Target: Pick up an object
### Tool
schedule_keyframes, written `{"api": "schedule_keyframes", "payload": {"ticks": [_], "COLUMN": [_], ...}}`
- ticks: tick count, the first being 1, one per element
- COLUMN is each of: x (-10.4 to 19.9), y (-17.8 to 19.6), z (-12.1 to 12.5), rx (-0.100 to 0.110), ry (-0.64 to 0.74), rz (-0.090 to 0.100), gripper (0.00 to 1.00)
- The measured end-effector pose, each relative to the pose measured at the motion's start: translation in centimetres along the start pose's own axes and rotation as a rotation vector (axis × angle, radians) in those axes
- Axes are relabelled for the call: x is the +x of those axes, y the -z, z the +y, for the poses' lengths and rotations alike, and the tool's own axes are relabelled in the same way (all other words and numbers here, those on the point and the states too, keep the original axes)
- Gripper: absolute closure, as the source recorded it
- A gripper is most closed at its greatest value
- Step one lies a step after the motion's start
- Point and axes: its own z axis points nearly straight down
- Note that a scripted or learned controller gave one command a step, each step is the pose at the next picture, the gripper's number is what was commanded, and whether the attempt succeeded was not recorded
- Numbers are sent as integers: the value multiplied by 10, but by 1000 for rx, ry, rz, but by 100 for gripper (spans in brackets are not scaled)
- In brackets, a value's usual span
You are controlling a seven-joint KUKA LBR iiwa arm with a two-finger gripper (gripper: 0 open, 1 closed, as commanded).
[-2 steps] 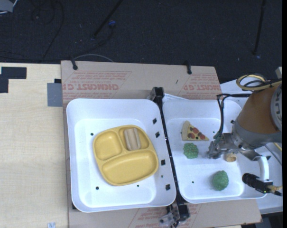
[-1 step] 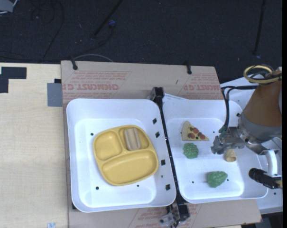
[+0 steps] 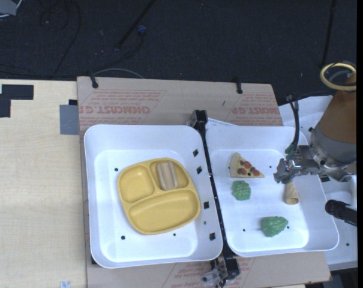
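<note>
The right bin (image 3: 253, 245) holds a pizza slice toy (image 3: 243, 167), a small green broccoli piece (image 3: 241, 190), a larger green leafy piece (image 3: 273, 225) and a tan cone (image 3: 290, 192). My gripper (image 3: 287, 171) hangs low at the bin's right side, just above the cone's upper end and to the right of the pizza slice. Nothing shows between its fingers. The arm's orange band (image 3: 340, 110) rises behind it at the right.
In the left bin (image 3: 103, 221) lies a yellow divided plate (image 3: 157, 195) with a tan bread-like piece (image 3: 166, 175) in its upper right compartment. A black divider clip strip (image 3: 206, 179) runs between the bins. Cardboard (image 3: 169, 104) lies under both bins.
</note>
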Motion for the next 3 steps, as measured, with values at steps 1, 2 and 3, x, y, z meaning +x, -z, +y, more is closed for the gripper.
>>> {"api": "schedule_keyframes", "payload": {"ticks": [1,2,3], "x": [7,6,55], "y": [56,63,65], "z": [7,7,23], "rx": [1,5,5], "ry": [0,-1,1], "rz": [0,1,1], "gripper": [100,100,100]}}
